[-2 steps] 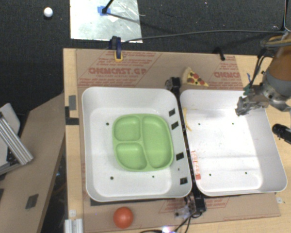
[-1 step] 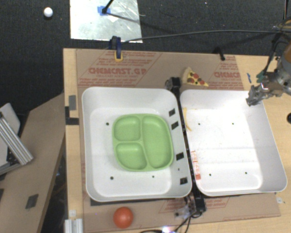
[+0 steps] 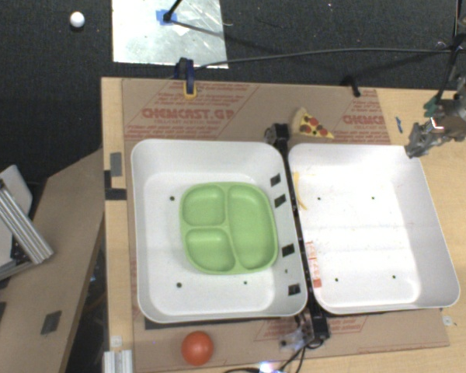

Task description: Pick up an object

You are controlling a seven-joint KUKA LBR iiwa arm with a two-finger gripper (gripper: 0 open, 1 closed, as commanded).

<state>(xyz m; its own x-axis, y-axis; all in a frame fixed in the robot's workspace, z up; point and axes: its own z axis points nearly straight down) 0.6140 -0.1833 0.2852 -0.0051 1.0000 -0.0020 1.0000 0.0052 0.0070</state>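
A green divided plate (image 3: 227,227) lies flat in the middle of the left bin (image 3: 151,208). A toy pizza slice (image 3: 311,124) rests on the bench just behind the two bins, near where they meet. A red-orange ball (image 3: 197,347) sits on the bench in front of the left bin. My gripper (image 3: 421,140) hangs at the far right, above the back right corner of the right bin (image 3: 373,231), well away from all three things. Nothing shows between its fingers.
Black clips run along the seam between the bins. A blue and yellow clamp (image 3: 186,76) stands at the bench's back edge, under a sheet of foil (image 3: 169,22). A small white ball (image 3: 78,19) lies at the far back left. A metal rail (image 3: 15,216) juts in at left.
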